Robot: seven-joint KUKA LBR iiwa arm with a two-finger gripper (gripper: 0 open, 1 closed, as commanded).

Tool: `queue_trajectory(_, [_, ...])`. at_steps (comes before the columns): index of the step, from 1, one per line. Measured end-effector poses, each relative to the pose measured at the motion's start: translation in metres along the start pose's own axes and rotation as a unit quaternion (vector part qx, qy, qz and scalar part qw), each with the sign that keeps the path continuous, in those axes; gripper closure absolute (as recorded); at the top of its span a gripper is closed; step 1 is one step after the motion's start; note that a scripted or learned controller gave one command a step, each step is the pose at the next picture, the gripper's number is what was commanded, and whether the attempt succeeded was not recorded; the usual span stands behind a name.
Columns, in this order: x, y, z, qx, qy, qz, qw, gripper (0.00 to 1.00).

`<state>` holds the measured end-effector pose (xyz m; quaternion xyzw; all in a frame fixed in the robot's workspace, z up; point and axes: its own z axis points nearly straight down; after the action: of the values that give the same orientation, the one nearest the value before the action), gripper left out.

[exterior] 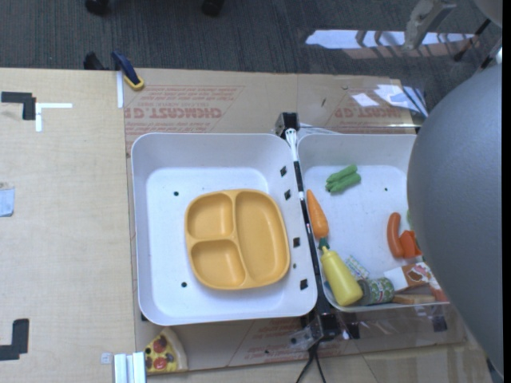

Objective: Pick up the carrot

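Orange carrot lies lengthwise along right bin's left wall.

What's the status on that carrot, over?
Carrot lying in right bin, against its left wall. Yellow bottle just below it. Arm overhead at right.

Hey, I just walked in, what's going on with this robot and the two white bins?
The robot arm looms over the right bin, its grey body covering that bin's right side. It is meant to pick up the carrot, which lies untouched along the bin's left wall. Near it are a yellow squeeze bottle, green beans, a red sausage and some small packets. The left bin holds a yellow divided plate. Nothing looks lifted yet.
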<state>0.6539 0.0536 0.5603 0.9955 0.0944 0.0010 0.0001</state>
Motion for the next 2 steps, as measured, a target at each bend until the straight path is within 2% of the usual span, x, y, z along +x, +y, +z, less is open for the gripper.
queue_trajectory(1, [0.0004,0.0005,-0.0093,0.0,0.001,0.0,1.0,1.0])
queue_trajectory(2, [0.0001,0.0011,-0.0098,0.0,0.001,0.001,1.0,0.0])
